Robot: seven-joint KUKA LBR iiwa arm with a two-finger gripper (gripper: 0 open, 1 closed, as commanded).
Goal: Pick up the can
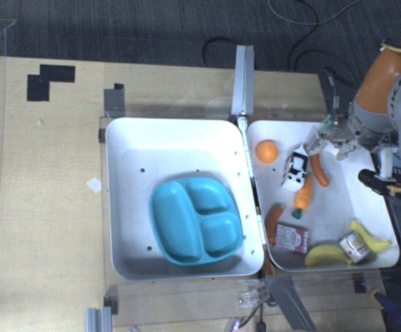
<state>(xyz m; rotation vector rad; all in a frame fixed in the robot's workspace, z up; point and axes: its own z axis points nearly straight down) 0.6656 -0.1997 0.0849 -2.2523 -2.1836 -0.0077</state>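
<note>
tool (pixel 332 138) right bin's far edge | can (pixel 354 246) near corner, well apart

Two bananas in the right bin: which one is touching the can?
The smaller yellow banana by the bin's right wall, lying against the small white-ended can. The longer banana lies just left of it.

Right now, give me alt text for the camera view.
The gripper hangs over the right bin, far from the can lying between two bananas. The left bin holds a blue divided tray.

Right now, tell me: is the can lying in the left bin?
No. The can lies in the right bin, beside a banana.
</note>
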